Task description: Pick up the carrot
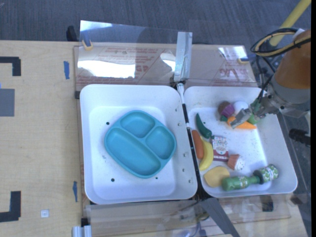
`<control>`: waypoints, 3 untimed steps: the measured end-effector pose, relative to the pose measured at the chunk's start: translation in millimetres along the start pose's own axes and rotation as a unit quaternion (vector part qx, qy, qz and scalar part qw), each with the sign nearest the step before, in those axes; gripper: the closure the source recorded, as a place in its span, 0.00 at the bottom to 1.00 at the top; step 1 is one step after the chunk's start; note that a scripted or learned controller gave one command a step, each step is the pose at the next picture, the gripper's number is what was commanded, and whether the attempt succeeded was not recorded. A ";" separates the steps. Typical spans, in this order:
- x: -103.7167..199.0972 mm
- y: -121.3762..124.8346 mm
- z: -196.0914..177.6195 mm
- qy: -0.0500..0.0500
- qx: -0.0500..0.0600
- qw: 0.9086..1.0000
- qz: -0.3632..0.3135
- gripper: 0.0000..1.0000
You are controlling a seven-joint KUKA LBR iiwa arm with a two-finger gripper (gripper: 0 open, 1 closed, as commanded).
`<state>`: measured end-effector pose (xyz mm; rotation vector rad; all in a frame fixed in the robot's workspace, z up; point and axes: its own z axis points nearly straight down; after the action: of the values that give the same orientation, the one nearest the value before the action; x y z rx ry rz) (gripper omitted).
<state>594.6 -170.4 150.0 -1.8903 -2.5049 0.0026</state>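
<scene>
While the gripper hangs over the carrot — jaw state unclear.

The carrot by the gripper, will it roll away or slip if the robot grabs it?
The carrot looks like a smooth toy wedge, so it may slip between the fingers of the gripper. Its tapered shape would probably make it roll in a curve, not straight. It lies against the purple toy, which might stop it sliding that way.

Gripper is down in the right bin, right over the carrot beside a purple toy; a blue divided plate sits alone in the left bin
</scene>
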 end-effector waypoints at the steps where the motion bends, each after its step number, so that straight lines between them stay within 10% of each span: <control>1: 2.6 33.0 64.4 0.002 0.003 1.000 -0.002 0.00; 2: 0.6 36.6 51.0 -0.002 -0.005 1.000 -0.002 1.00; 3: 0.3 37.8 40.0 -0.004 -0.007 1.000 -0.002 1.00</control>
<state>630.8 -159.8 109.9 -1.8928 -2.5205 -0.0075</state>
